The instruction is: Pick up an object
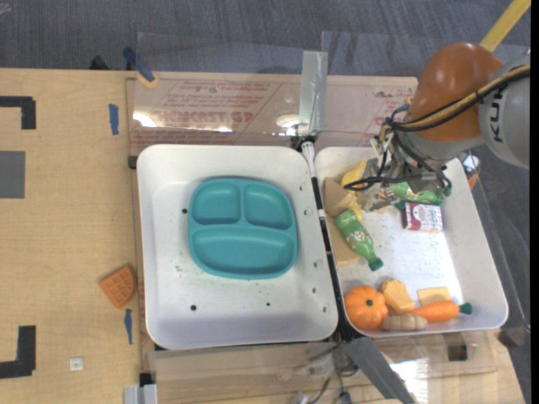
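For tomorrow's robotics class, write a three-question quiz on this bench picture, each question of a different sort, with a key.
1. True or false: the teal tray lies in the right bin.
2. Which is nearest the pumpkin? A) carrot B) green bottle C) waffle
3. Fill in: the waffle lies outside the bins, on the ___ board.

Key: 1 false; 2 A; 3 wooden.
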